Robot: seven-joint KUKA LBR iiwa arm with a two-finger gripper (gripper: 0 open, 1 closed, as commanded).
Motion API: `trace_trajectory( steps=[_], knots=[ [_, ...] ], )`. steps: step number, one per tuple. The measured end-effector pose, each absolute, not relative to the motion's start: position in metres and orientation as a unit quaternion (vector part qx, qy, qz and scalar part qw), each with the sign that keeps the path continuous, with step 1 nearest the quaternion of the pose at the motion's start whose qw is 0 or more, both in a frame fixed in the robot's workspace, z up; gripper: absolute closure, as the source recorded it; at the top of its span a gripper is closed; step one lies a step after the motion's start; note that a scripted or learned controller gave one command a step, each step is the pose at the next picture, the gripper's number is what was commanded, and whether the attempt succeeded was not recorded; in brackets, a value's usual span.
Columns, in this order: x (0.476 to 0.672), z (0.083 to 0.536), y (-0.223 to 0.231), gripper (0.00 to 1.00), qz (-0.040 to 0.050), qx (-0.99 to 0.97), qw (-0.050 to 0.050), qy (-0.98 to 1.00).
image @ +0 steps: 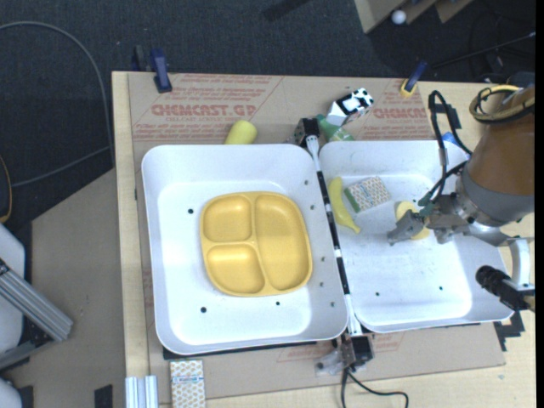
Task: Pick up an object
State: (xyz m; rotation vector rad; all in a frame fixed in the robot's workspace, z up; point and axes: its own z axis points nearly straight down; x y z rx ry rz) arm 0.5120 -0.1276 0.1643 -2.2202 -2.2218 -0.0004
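Observation:
In the right bin (408,300) a yellow banana (342,205) lies along the left wall. A small patterned box (367,193) sits just right of it. My gripper (406,226) is low over the middle of this bin, right of the box. A small yellow object (409,208) lies right at its tip, partly hidden by it, and I cannot tell whether it is gripped. The grey arm with its orange band (503,147) reaches in from the right.
The left bin (170,253) holds a yellow divided plate (255,243). Behind the bins on the bench lie a yellow item (241,132) and a black-and-white object (353,103). Blue clamps (159,69) stand at the bench's back edge. Cables run beside the arm.

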Motion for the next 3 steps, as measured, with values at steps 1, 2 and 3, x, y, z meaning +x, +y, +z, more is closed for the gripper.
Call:
trace_trajectory(
  steps=[1,2,3],
  knots=[
    [0.569,0.110,-0.213,0.00,0.0009,-0.707,-0.001,-0.707],
    [0.605,0.144,-0.157,0.00,-0.0003,-0.707,-0.001,-0.708],
    [0.591,0.084,-0.159,0.00,0.0003,-0.707,0.001,-0.707]
  ],
)
